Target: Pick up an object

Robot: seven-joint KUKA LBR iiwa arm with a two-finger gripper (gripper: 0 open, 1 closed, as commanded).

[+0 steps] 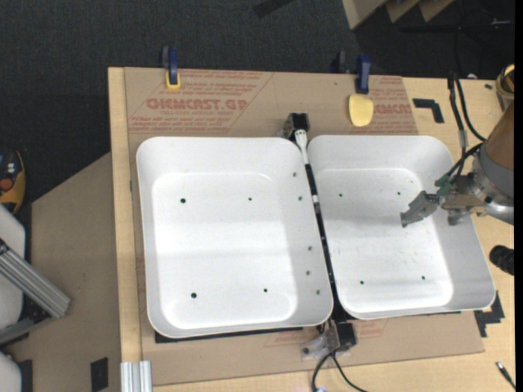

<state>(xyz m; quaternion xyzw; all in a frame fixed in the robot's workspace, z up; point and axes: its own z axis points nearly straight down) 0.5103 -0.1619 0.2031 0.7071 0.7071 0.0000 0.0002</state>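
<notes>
The gripper [411,213] is hovering over the right bin [392,155] near its 3 o'clock rim; I cannot tell its opening, and any object to pick is perhaps hidden beneath it.

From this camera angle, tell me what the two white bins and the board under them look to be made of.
Left bin and right bin: likely moulded plastic, smooth, faintly glossy, with rounded corners and a soft sheen. Board: seems wood or fibreboard under tan printed paper; material uncertain.
</notes>
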